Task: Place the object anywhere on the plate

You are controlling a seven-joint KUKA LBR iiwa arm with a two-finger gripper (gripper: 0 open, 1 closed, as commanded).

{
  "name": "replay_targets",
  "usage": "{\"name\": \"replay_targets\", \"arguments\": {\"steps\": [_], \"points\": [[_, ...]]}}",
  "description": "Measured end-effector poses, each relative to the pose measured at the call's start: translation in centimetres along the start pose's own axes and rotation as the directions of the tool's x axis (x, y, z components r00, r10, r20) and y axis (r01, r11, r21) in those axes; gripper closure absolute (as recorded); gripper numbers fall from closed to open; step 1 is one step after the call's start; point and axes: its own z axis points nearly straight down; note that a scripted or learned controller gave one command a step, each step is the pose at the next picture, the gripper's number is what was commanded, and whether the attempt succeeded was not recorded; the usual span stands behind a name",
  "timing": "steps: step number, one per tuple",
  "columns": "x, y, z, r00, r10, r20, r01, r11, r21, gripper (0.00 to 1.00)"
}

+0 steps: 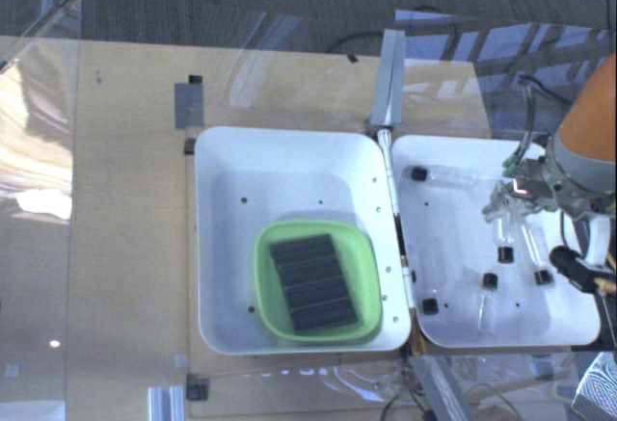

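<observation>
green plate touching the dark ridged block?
Touching. The camera view shows the block lying flat inside the plate, green rim visible all around it.

plate (362, 260) in left bin (222, 217), vials (445, 176) in right bin (463, 151)

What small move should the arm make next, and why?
Probably lower the hand onto one of the clear tubes just below it and try a grasp. The hand hovers over the right bin among the scattered tubes, with nothing seen held in it, while the green plate waits in the left bin.
</observation>
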Motion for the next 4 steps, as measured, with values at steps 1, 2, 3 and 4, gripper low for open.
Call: {"name": "replay_targets", "arguments": {"steps": [1, 2, 3, 4], "points": [[6.3, -5.3, 5.0, 0.989, -0.146, 0.0, 0.146, 0.989, 0.004, 1.0], [15.7, -7.1, 0.6, 0.98, -0.198, -0.001, 0.198, 0.98, 0.0, 1.0], [17.8, -5.6, 0.7, 0.965, -0.264, -0.002, 0.264, 0.965, 0.002, 1.0], [22.5, -5.8, 0.7, 0.926, -0.377, -0.002, 0.377, 0.926, 0.001, 1.0]]}}
